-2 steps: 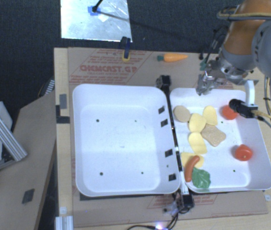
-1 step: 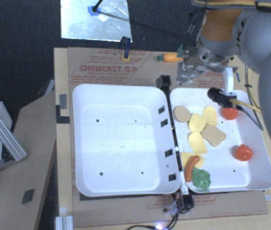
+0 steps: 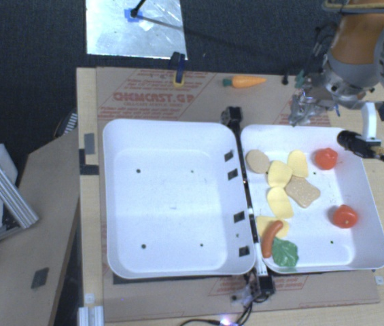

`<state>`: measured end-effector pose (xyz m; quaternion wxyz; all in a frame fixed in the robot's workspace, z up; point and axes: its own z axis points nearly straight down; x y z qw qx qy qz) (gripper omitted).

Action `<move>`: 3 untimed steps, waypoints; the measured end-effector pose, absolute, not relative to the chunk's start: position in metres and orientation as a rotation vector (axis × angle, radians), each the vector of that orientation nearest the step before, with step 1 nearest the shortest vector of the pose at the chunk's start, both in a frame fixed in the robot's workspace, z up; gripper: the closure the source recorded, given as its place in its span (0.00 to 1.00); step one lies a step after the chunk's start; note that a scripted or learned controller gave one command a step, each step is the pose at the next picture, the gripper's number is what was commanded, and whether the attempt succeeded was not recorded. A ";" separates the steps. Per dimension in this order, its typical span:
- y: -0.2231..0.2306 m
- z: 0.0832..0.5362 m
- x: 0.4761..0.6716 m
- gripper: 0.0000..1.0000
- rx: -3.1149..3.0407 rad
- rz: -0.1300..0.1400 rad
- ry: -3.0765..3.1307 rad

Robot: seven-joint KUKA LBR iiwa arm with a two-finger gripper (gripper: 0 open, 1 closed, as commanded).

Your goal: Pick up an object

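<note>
**Arm above the right bin's far rim, toys grouped below**

From my remote seat I see the gripper (image 3: 303, 109) hanging over the cardboard just beyond the far rim of the right bin (image 3: 365, 202); it is small and blurred, so I cannot tell how the claw stands, and nothing shows in it. The left bin (image 3: 171, 195) lies beside it, the two touching along a black hinged seam (image 3: 242, 182).

The task's things lie in the right bin. A tan round piece (image 3: 257, 160) sits nearest the seam, with yellow pieces (image 3: 281, 182) and a tan bread slice (image 3: 302, 191) crowded together just beside it, some touching. One red tomato (image 3: 325, 158) rests near the far rim, a second red tomato (image 3: 344, 216) toward the outer wall, each apart from the cluster. A sausage (image 3: 270, 238) and a green leaf (image 3: 285, 252) press into the near corner by the seam. The widest open floor lies between the cluster and the tomatoes.

An orange carrot (image 3: 244, 81) lies on the cardboard beyond both bins. A black fitting (image 3: 356, 143) with cable overhangs the right bin's far corner. The arm (image 3: 368, 32) is cut off by the frame's top and right edges.
</note>
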<state>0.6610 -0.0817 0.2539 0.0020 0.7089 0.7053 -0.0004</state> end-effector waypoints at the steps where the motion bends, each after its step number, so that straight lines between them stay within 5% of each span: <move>1: 0.012 0.322 0.644 1.00 2.204 0.012 2.231; 2: 0.049 0.319 0.670 1.00 2.211 0.006 2.228; 3: -0.085 0.301 0.668 1.00 2.230 -0.005 2.206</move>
